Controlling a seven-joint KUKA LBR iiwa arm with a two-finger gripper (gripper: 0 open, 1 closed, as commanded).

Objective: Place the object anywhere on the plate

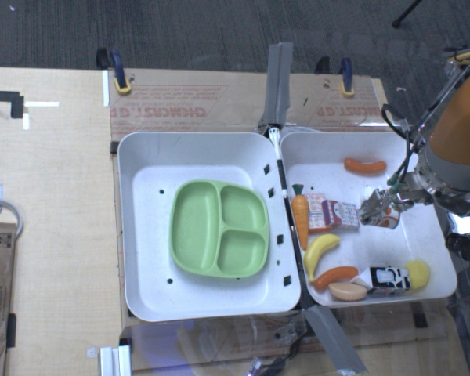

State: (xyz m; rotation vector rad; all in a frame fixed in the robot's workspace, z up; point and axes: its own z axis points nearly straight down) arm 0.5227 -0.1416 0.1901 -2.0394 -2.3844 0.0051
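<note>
A green three-compartment plate [219, 228] lies in the left white bin [141, 233], with nothing on it. My gripper [378, 208] is low in the right bin [431, 233], near its right middle, just right of a pink and white carton [330, 214]. A small red and white item [388, 221] shows right under the gripper; I cannot make out whether it is gripped.
Also in the right bin: an orange sausage [365, 164] at the back, a carrot [299, 213] by the left wall, a banana [320, 251], an orange-red piece [337, 275], a beige piece [348, 291], a black and white box [388, 279] and a lemon [417, 272].
</note>
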